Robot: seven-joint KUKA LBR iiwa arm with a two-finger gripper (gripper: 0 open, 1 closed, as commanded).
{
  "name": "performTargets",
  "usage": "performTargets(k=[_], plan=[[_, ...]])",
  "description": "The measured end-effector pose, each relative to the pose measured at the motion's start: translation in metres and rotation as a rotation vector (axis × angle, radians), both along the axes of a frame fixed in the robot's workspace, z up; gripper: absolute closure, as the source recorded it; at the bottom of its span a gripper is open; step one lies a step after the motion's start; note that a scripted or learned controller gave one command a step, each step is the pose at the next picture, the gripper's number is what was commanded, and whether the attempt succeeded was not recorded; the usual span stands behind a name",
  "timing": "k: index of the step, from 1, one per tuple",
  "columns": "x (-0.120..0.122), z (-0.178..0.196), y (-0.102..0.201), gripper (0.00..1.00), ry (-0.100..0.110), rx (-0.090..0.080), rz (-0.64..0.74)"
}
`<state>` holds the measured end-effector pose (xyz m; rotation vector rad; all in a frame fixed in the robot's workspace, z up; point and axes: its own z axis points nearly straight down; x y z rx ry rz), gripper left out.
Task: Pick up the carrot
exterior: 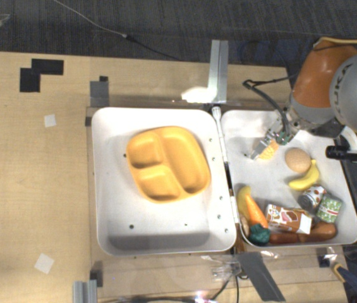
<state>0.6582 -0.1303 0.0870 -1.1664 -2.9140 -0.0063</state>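
Observation:
The carrot point(253, 209) is orange with a green top and lies along the left wall of the right bin point(244, 126), near its front left corner. My gripper point(268, 145) hangs low over the back of the same bin, well behind the carrot and apart from it. A small yellow item point(266, 153) sits right at the gripper's tip; whether it is held is unclear.
The right bin also holds an egg point(297, 160), a banana point(306, 177), a can point(311, 198), a green packet point(330, 209), a brown carton point(289, 217) and a sausage point(301, 235), crowded beside the carrot. A yellow divided plate point(165, 163) lies in the left bin point(112, 226).

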Motion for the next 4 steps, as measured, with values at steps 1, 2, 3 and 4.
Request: performTargets(k=[1, 2, 3, 4], plan=[[0.004, 0.0, 0.003, 0.0, 0.01, -0.003, -0.031], [0.008, 0.013, 0.004, 1.0, -0.006, -0.007, -0.025], [-0.023, 0.013, -0.015, 1.0, -0.007, -0.005, -0.22], [-0.023, 0.013, -0.015, 0.0, -0.007, -0.005, -0.219]])
